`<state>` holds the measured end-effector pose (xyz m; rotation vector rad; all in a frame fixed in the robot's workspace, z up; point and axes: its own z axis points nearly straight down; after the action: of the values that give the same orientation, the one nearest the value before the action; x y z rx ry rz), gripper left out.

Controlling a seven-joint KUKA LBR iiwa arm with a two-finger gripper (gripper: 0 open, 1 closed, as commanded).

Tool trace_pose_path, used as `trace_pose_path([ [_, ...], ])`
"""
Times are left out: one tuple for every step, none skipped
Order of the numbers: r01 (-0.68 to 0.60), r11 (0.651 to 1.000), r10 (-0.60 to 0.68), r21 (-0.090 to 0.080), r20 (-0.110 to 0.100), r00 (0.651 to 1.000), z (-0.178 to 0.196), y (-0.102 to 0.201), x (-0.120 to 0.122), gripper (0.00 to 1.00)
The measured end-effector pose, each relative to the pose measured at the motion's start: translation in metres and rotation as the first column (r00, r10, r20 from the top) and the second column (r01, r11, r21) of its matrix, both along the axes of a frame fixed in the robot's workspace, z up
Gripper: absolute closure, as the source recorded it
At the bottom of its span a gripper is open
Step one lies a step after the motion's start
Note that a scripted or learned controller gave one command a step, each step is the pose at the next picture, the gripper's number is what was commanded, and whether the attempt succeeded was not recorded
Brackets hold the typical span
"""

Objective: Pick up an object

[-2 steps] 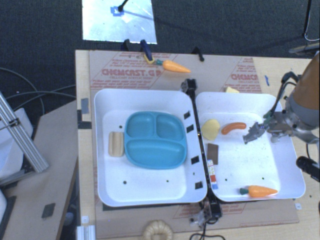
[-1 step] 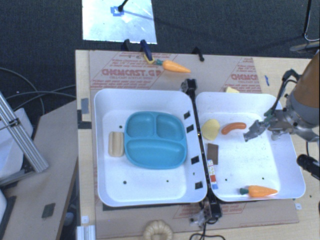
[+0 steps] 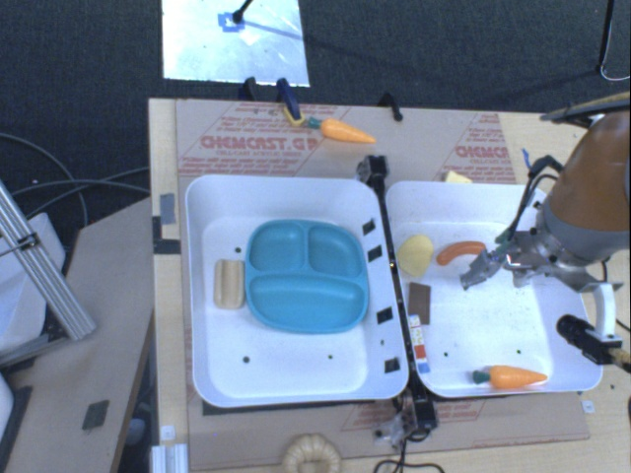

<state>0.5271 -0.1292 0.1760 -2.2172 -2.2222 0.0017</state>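
The jaws (image 3: 475, 273) hung over the right bin (image 3: 552, 363), just beside the orange sausage (image 3: 459, 252); whether they were spread or pressed together could not be told, and nothing showed between them. A yellow lemon (image 3: 415, 254) lay left of the sausage, a toy carrot (image 3: 510, 376) near the bin's front wall. The left bin (image 3: 296, 377) carried a blue divided plate (image 3: 304, 274).

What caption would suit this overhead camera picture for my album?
Robot gripper hovers beside a toy sausage in the right bin.
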Motion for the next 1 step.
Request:
trace_pose_path([
  [0.001,1.0,-0.001,0.0,-0.002,1.0,-0.0604,-0.0046,-0.0053,0.0],
])
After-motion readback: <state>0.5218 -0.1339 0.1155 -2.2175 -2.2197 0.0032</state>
